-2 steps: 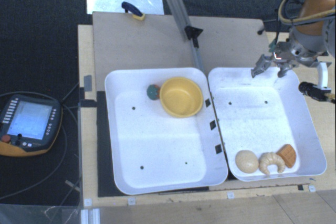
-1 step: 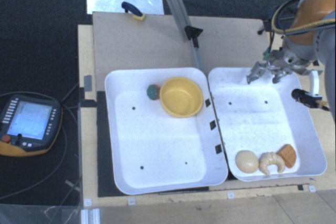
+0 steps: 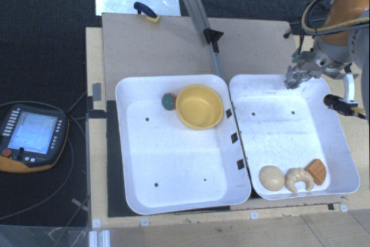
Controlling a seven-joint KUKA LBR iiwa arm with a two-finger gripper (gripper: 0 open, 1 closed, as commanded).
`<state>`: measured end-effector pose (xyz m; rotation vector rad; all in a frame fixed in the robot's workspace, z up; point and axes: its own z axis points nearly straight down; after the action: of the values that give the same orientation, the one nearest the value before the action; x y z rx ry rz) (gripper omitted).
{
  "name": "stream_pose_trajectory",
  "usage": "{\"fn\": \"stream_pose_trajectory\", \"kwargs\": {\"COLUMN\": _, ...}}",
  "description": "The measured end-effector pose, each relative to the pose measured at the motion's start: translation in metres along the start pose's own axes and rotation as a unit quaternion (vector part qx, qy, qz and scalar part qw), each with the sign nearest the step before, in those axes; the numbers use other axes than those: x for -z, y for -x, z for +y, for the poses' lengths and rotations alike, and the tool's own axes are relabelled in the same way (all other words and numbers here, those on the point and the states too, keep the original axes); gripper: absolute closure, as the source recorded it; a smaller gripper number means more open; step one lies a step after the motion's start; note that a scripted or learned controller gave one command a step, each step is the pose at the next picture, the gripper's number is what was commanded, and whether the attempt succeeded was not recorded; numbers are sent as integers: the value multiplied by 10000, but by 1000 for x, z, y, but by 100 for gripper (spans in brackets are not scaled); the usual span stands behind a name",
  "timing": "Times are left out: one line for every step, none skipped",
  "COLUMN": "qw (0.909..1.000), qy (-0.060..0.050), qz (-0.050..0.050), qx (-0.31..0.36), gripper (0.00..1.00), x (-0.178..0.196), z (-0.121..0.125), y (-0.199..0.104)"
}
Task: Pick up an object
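Observation:
My gripper (image 3: 295, 80) hangs over the far edge of the right bin (image 3: 289, 124), at its back right, with nothing seen in it. At the near right corner of that bin lie a cream round bun (image 3: 272, 178), a pale croissant (image 3: 299, 180) and an orange-brown cracker (image 3: 316, 170), touching one another and far from the gripper. In the left bin (image 3: 173, 165) a yellow bowl (image 3: 199, 107) stands upright at the back right, with a small dark green ball (image 3: 168, 101) against its left side.
A slanted metal pole (image 3: 193, 3) ends at a black clamp behind the bins. A yellow-and-black clip (image 3: 147, 11) lies on the board at the back left. A teach pendant (image 3: 29, 136) sits on the floor to the left.

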<state>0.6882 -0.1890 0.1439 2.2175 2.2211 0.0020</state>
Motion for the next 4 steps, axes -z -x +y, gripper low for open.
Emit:
{"fn": "stream_pose_trajectory", "kwargs": {"qw": 10000, "qy": 17, "qz": -1, "qx": -5, "gripper": 100, "x": 60, "z": -6, "y": -2}}
{"fn": "stream_pose_trajectory", "kwargs": {"qw": 10000, "qy": -9, "qz": 4, "qx": -4, "gripper": 100, "x": 63, "z": -6, "y": -2}}
{"fn": "stream_pose_trajectory", "kwargs": {"qw": 10000, "qy": -3, "qz": 8, "qx": 9, "gripper": 100, "x": 70, "z": -39, "y": -50}}
{"fn": "stream_pose_trajectory", "kwargs": {"qw": 10000, "qy": -7, "qz": 10, "qx": 12, "gripper": 100, "x": 79, "z": -61, "y": -93}}
